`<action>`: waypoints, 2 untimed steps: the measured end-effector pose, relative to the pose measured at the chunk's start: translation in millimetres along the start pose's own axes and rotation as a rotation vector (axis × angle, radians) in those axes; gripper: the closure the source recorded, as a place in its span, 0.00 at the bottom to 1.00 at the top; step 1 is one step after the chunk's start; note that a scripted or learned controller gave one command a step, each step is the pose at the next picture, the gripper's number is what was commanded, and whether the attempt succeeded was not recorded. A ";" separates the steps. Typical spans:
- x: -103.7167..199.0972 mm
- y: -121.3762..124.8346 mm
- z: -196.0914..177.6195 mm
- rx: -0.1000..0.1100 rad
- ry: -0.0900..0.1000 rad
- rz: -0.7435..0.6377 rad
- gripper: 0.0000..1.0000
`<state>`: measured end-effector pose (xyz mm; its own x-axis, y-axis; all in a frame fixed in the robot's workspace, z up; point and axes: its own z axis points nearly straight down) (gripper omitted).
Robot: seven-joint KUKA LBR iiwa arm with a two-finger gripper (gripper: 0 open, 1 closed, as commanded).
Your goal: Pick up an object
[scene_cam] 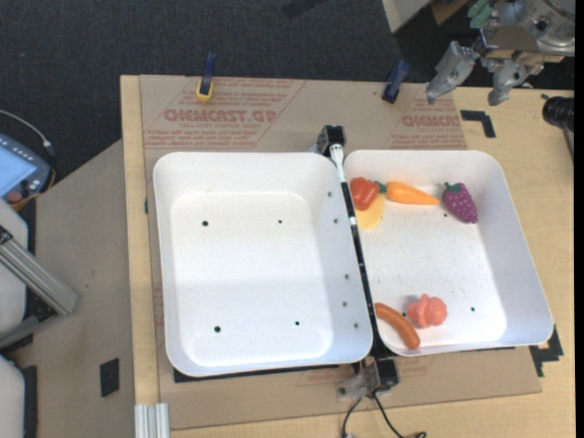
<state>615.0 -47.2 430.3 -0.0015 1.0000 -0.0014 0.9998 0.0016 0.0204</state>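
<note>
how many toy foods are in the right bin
6: a red pepper, yellow piece, carrot and grapes along the far side; a sausage and pink piece near the front.

From my seat I see two bins side by side on the bench, their inner rims touching along the middle. The left bin sits beside the right bin, which holds everything. Along its far side lie a pepper by the inner rim, a carrot just right of it, and a bunch of grapes further right. A flat disc lies partly under the pepper. At the near edge a sausage lies by the inner corner, with a lumpy toy touching its right side. The gripper hangs beyond the right bin's far rim, over the bench.
</note>
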 end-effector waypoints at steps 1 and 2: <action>0.4 0.5 -0.2 0.014 -0.001 0.000 1.00; 88.9 18.9 36.4 0.026 0.005 -0.008 1.00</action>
<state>634.4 41.7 394.1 -0.0091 1.0000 0.0033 0.9999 0.0091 -0.0057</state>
